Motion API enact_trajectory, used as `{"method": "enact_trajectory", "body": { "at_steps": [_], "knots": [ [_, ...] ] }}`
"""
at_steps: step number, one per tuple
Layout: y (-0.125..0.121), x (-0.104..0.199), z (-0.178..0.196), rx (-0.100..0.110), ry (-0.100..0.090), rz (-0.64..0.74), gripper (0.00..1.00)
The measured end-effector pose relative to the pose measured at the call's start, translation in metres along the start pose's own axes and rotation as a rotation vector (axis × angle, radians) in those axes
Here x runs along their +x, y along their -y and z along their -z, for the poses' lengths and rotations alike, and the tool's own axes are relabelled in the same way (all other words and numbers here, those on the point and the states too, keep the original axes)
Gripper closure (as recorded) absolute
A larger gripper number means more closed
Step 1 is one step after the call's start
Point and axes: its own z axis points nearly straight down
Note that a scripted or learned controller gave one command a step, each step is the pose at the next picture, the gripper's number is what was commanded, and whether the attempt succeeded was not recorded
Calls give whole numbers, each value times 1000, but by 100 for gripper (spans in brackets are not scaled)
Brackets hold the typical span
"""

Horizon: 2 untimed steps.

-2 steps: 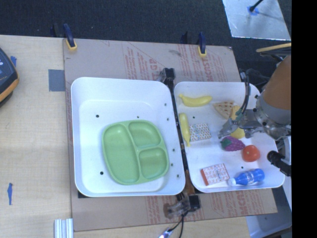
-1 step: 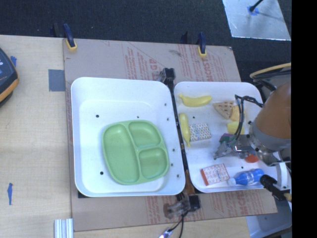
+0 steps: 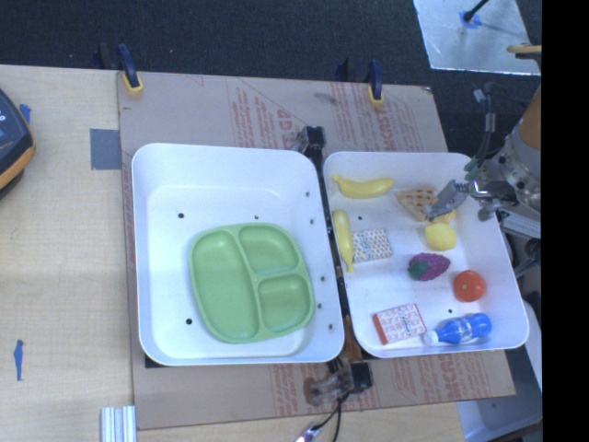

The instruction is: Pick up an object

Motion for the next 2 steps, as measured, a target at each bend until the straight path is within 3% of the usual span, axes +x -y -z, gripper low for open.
{"method": "enact_trajectory", "body": {
  "at_steps": [1,2],
  "knots": [
    [-57,-4,-117,0,-2,3,0],
    [-9,20,-121,6,-2,0,0]
  ]
}}
